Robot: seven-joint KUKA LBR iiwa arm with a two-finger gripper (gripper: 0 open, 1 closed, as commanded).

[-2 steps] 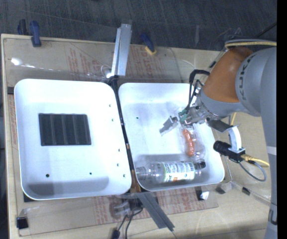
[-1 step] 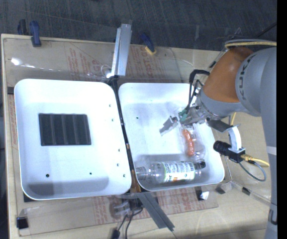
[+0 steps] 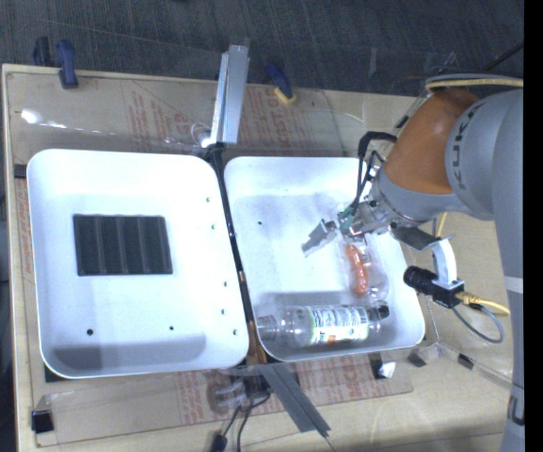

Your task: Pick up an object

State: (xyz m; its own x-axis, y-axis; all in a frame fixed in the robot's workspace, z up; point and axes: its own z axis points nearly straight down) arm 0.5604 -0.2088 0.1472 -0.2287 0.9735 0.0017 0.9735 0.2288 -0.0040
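Note:
My gripper (image 3: 324,235) hangs low in the right bin (image 3: 280,182), near its middle, at the end of the grey arm with the orange band (image 3: 422,153). Just to its lower right lies an orange, sausage-shaped object in clear wrap (image 3: 358,267), close to the gripper; I cannot tell whether they touch. A clear plastic bottle with a label (image 3: 323,326) lies on its side along the bin's near wall. In the left bin (image 3: 55,328) rests a dark ridged rectangular block (image 3: 122,245).
A metal divider post (image 3: 229,92) rises between the bins at the back. Blue clamps (image 3: 64,59) grip the bench's far edge. A black connector with a yellow cable (image 3: 436,285) hangs beside the right bin's right wall.

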